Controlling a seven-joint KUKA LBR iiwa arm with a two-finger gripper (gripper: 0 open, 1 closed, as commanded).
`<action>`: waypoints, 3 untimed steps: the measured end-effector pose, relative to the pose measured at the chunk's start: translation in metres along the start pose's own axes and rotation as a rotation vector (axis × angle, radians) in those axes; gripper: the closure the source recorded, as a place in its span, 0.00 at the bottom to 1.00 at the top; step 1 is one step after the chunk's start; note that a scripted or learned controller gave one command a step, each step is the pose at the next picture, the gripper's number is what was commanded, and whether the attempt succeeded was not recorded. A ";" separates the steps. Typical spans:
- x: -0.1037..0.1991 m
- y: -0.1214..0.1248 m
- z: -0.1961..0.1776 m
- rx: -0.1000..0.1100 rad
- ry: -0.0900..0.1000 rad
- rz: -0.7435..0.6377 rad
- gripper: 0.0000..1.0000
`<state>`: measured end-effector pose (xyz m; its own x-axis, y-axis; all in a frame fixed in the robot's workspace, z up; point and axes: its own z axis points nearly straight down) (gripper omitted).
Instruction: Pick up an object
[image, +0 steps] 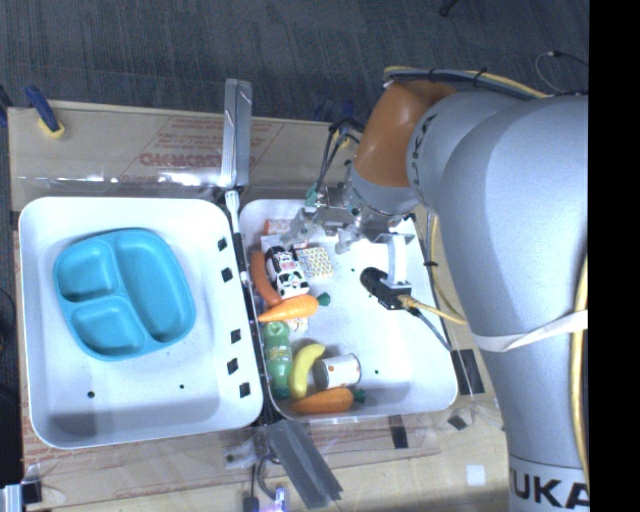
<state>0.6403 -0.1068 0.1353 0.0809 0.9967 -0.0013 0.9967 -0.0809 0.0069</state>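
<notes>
The gripper (318, 218) hung at the right bin's (425, 375) twelve o'clock rim, above the cow toy (288, 272); finger state unclear.

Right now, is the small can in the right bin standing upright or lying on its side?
Lying on its side. The can shows its long side, resting between the banana and a carrot near the right bin's front edge.

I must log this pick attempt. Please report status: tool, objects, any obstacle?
Tool low over right white bin, far end. Grip state unclear. Black-and-white toy beside it; orange carrot, yellow banana crowd the left wall.
</notes>
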 end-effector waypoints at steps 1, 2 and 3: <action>0.006 -0.010 0.012 -0.041 -0.004 -0.089 0.00; 0.007 -0.013 0.014 -0.057 -0.008 -0.096 0.00; 0.009 -0.014 0.015 -0.052 -0.003 0.013 0.00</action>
<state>0.6269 -0.0965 0.1200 0.0944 0.9955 -0.0036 0.9938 -0.0941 0.0592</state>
